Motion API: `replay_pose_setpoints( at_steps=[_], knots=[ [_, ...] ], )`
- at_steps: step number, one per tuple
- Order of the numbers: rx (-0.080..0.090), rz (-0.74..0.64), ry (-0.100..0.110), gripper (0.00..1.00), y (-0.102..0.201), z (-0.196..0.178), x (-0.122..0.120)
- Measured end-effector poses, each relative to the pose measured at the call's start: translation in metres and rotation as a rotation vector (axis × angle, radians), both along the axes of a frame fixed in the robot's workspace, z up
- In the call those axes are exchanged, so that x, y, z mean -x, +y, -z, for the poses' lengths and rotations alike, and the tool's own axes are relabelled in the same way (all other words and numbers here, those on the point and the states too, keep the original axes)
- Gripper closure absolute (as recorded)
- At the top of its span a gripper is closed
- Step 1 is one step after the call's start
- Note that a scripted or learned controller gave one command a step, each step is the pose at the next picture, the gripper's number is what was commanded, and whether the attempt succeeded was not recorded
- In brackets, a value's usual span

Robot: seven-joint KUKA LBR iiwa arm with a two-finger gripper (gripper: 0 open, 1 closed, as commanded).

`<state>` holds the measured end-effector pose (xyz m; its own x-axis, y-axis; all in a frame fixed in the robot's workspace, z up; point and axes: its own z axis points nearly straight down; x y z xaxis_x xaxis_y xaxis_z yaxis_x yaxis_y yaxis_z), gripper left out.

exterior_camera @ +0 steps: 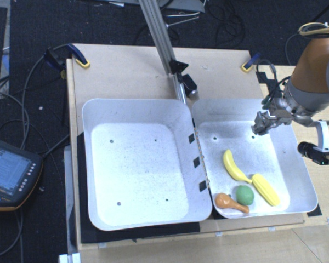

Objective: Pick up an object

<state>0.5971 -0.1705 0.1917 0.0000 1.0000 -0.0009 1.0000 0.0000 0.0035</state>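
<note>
In the right bin [219,126] lie a yellow banana [234,167], a yellow corn cob [265,189], a green ball [244,195] and an orange drumstick-shaped toy [231,202], all grouped toward the near edge. My gripper [260,126] hangs over the far right part of that bin, well behind the banana and apart from every object. It is small and dark against the bin, and nothing shows between its fingers.
The left bin [137,163] lies beside the right one, with a row of black clips [197,160] along the shared rim. A slanted metal pole [159,32] rises behind the bins. Clamps [81,59] hold the bench corners.
</note>
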Motion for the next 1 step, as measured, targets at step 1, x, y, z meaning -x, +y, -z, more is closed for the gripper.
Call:
replay_pose_setpoints(
  at_steps=[1],
  knots=[
    [0.0,-0.001,-0.002,1.0,0.0018,-0.0608,-0.0069]
  ],
)
